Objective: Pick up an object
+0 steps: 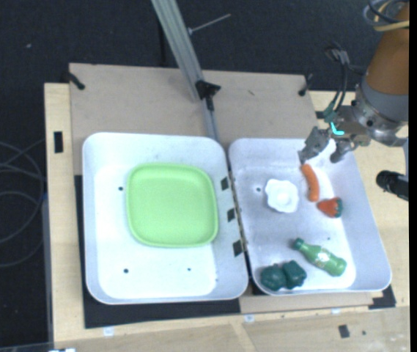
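My gripper [325, 149] hangs over the far side of the right bin [362, 248], open, with nothing between its two fingers. Just below it lies an orange carrot [311, 182], apart from the fingertips. A white crumpled object [281, 195] sits to the carrot's left. A red strawberry-like piece [330, 207] lies beside the carrot's near end. A green bottle [320, 257] lies on its side toward the bin's near edge, and a dark green lumpy object [282, 276] rests at the near left corner.
The left bin [105, 262] holds a light green square plate [171, 204]. A grey metal pole [182, 46] slants up from between the bins at the back. Black clips [231, 215] join the two bins along the middle seam.
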`<state>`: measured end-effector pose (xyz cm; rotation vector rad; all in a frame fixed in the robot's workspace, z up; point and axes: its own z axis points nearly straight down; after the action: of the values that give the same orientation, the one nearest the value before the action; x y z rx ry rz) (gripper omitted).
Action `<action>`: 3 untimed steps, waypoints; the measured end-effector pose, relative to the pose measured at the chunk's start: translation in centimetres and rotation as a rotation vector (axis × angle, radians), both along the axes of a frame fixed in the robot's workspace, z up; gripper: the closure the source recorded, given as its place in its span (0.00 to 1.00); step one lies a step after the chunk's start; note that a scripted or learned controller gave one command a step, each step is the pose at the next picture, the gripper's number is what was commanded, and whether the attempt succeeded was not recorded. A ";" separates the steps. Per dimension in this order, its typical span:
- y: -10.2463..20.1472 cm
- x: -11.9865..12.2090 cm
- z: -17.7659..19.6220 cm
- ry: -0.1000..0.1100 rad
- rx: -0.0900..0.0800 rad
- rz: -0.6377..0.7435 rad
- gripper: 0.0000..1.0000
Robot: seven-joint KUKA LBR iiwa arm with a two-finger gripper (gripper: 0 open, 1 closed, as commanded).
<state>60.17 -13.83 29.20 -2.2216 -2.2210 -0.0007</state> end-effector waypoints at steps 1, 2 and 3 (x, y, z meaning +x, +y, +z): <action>0.0 0.0 0.0 0.000 0.000 0.000 0.00; 0.6 0.1 -4.4 0.003 -0.001 0.000 0.00; 0.3 0.8 -9.5 0.004 -0.001 -0.001 0.00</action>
<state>61.02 -13.57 19.74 -2.2206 -2.2187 0.0044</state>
